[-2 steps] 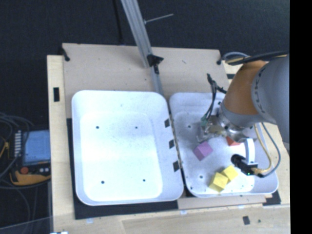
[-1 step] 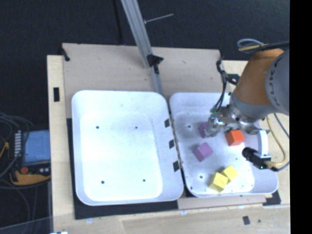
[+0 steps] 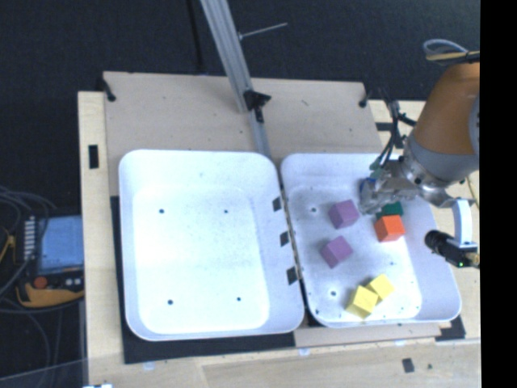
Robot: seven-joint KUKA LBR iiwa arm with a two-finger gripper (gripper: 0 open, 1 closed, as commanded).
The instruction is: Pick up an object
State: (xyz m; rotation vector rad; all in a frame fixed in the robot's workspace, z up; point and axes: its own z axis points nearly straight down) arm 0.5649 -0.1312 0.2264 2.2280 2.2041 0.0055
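- Bench (image 3: 186, 111): a pale wooden top on a dark floor, bearing two shallow white bins side by side. A metal pole (image 3: 230, 51) rises at a slant from behind them, and a blue device (image 3: 60, 245) with cables lies off the left edge.
- Left bin (image 3: 198, 241): bare white floor with a few dark specks.
- Right bin (image 3: 323, 297): holds two purple blocks (image 3: 342, 213) (image 3: 335, 250), an orange block (image 3: 389, 228), a green block (image 3: 392, 209) partly hidden just behind the orange one, and two yellow blocks (image 3: 363, 300) (image 3: 381, 286) touching near the front rim.
- Arm (image 3: 448, 124): enters from the right, orange band above a grey wrist, leaning over the right bin.
- Claw (image 3: 373, 191): low at the bin's upper right, just beside the green and orange blocks; whether it grips anything cannot be told.
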